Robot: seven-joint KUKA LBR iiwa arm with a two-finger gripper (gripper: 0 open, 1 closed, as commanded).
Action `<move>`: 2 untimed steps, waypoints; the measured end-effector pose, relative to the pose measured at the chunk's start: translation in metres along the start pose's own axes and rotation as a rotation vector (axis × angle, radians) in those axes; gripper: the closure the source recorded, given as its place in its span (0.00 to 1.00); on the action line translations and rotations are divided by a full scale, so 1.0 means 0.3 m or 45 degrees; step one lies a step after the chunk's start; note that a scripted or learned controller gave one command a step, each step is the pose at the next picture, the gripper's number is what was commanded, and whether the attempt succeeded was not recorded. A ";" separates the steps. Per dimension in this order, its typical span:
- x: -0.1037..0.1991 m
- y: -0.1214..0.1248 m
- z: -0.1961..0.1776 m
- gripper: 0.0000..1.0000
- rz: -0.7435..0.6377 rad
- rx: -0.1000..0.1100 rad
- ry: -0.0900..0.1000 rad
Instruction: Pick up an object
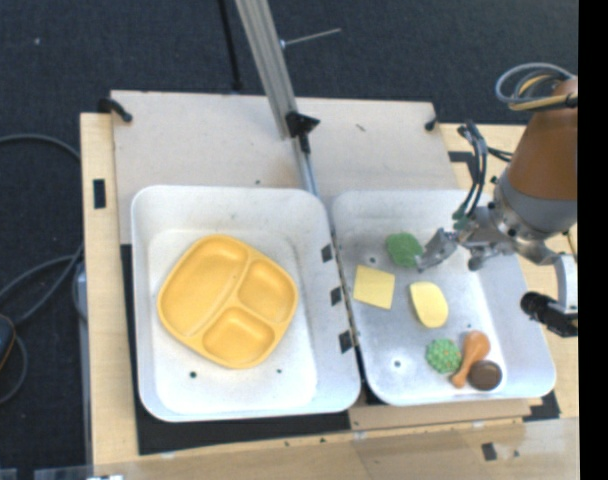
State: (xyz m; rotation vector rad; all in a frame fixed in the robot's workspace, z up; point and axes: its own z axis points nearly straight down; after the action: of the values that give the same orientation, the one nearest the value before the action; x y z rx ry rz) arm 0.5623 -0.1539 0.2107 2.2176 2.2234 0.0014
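On the left of the tabletop (pixel 234 138) we see 1 white bin (pixel 154 368) holding a yellow divided tray (pixel 227 300) with 3 compartments, lying flat and well apart from anything else. A metal pole (pixel 269 58) rises between the 2 bins. In the right bin (pixel 384 373) there are 5 small things: a yellow square slice (pixel 374 288) nearest the divider, a dark green piece (pixel 403 248) above it, a yellow oval piece (pixel 429 304) beside the slice, then a light green bumpy ball (pixel 443 355) touching an orange drumstick (pixel 473 354) near the front rim. The gripper (pixel 454 246) hangs just beside the dark green piece, on its right, and we cannot tell whether it is released or clenched; nothing shows held in it. We judge the dark green piece to be the likeliest target. Our worry is an off-centre descent: it could nudge that rounded piece aside so it rolls away, or press into the bin floor and come up with nothing.
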 end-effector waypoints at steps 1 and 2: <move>0.000 0.000 0.000 0.00 0.001 0.000 0.001; 0.028 -0.002 0.193 0.00 0.004 0.007 0.000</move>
State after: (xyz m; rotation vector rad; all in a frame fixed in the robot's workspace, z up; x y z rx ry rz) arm 0.5617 -0.1455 0.1528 2.2240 2.2225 -0.0050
